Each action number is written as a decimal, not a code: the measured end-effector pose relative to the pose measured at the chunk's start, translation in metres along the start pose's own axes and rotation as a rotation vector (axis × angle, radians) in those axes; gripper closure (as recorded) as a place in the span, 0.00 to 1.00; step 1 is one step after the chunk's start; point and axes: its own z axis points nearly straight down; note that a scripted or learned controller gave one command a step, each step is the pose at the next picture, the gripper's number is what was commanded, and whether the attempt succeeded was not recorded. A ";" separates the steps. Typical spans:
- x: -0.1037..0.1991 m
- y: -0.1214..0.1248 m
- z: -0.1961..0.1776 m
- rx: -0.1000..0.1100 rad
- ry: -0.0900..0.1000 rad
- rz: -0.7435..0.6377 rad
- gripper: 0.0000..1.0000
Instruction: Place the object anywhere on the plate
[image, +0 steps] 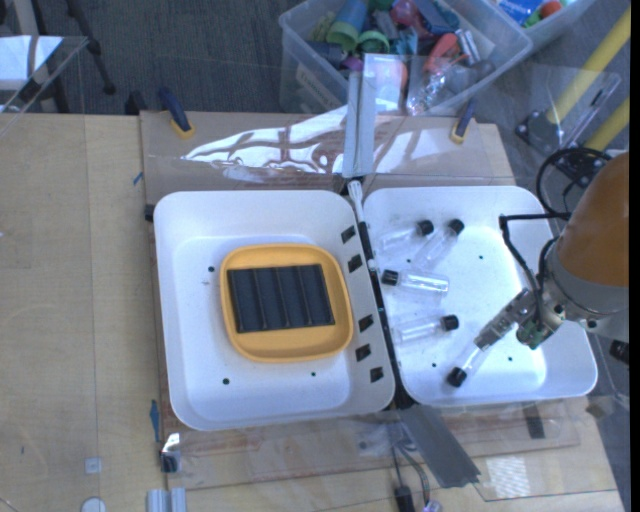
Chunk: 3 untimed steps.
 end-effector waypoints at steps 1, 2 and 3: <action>-0.025 -0.019 -0.057 -0.002 -0.004 -0.110 1.00; -0.003 -0.003 0.064 -0.001 0.000 -0.281 1.00; -0.003 -0.003 0.064 -0.001 0.000 -0.281 0.00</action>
